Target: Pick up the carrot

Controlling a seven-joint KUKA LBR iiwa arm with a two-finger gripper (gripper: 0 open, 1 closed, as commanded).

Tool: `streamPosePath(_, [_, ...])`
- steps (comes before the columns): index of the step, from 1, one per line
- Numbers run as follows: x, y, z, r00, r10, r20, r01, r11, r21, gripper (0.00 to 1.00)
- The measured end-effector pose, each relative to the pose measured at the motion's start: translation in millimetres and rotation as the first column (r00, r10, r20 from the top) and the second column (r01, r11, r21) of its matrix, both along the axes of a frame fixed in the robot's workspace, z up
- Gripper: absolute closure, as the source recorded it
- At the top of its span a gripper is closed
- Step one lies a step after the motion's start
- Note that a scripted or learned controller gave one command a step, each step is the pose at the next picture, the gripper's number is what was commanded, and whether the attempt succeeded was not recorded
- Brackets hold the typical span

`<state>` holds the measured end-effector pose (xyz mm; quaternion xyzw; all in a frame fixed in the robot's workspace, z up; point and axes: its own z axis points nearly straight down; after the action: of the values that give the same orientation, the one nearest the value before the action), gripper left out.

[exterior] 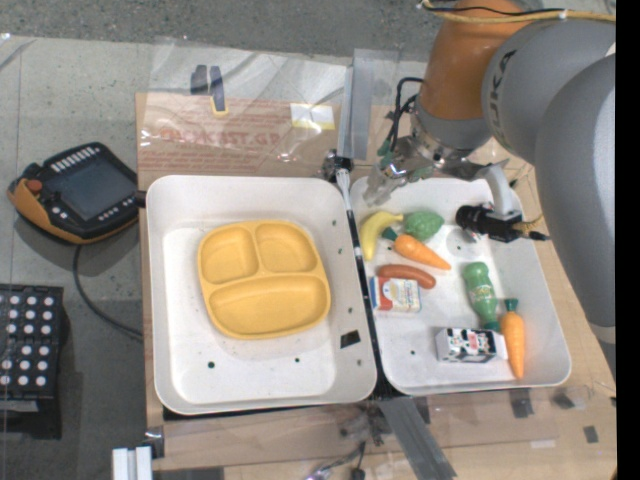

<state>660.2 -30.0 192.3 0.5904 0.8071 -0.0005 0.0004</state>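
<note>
Gripper (385,183) state cannot be told, blurred above the carrot (421,252) and banana (375,230).

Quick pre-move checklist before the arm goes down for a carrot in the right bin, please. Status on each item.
1. Target in view: ok. One carrot lies mid-bin, a second carrot near the bin's front right edge.
2. Which carrot is meant: cannot tell.
3. Gripper over target: not ok; it hangs above the right bin's back left corner.
4. Finger state: cannot tell.
5. Clearance at the mid-bin carrot: not ok; a banana, a green vegetable and a sausage crowd it.
6. Clearance at the second carrot: not ok; a green bottle touches its top.
</note>
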Motion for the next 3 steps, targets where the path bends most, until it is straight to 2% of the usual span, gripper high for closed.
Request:
streamPosePath(1, [0.0, -0.3, 0.0, 1.0, 0.0, 0.0, 0.0, 1.0, -0.001, 0.0])
streamPosePath(2, [-47.2, -83.6, -100.2, 0.977, -0.212, -0.001, 0.212, 0.977, -0.004, 0.0])
streamPosePath(3, [-47.5, -85.1, -91.4, 0.977, -0.215, -0.001, 0.215, 0.977, -0.004, 1.0])
